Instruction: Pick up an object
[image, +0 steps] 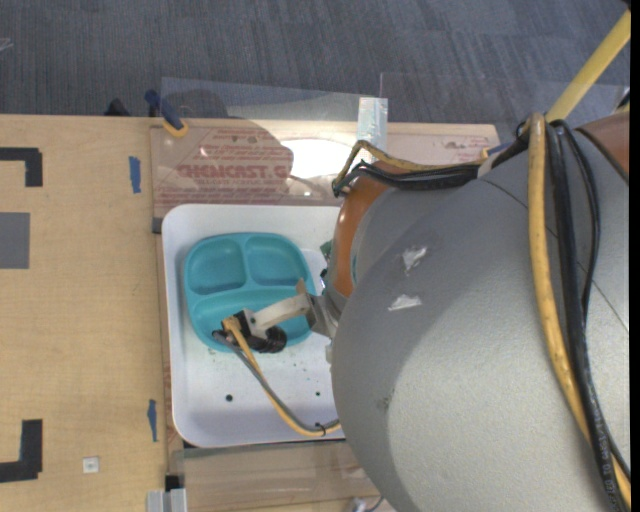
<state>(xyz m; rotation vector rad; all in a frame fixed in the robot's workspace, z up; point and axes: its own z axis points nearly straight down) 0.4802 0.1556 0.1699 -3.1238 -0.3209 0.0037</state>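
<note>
- Here the claw (318, 312) sits low at the right rim of the teal plate (245, 272), mostly tucked under the wrist. We cannot tell whether it is released or clenched, or whether it touches the plate.
- Likely reason for that spot: a shallow divided plate offers little to take hold of except its rim.
- The plate, the only pickable thing we see, lies flat in the far half of the white bin (200, 405), compartments up.
- A few dark specks (229, 398) dot the bin floor nearer us; too small to identify.
- The grey arm (470, 350) leans in from the right, its bulk covering that side of the desk (80, 300).
- Past the bin lies a clear sheet with red lettering (225, 165).
</note>
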